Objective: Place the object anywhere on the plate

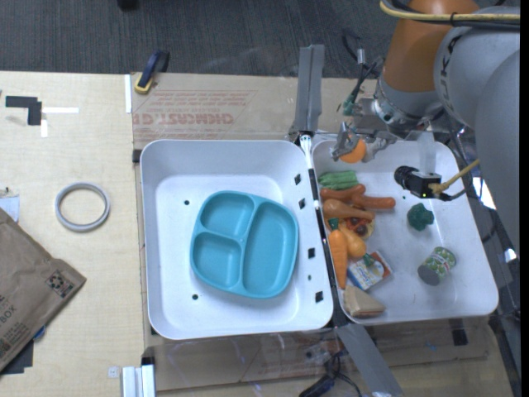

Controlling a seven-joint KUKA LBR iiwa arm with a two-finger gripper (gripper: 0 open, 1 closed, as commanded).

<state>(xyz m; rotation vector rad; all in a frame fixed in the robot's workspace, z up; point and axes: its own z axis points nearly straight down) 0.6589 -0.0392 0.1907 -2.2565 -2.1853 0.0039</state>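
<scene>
A light blue plate (245, 244) with three compartments lies in the left white bin (165, 304). My gripper (355, 145) hangs over the far left corner of the right bin (473, 246), under the orange-banded wrist. A small orange object (355, 150) sits between its fingers, and the gripper looks shut on it. The gripper is to the right of the plate and farther back, past the divider between the bins.
The right bin holds a green vegetable (339, 177), carrots (357, 198), a dark green lump (421, 217), a small can (436, 265), a packet (369, 271) and a sandwich piece (362, 303). On the bench to the left lie a tape ring (83, 206) and a cardboard box (25, 292).
</scene>
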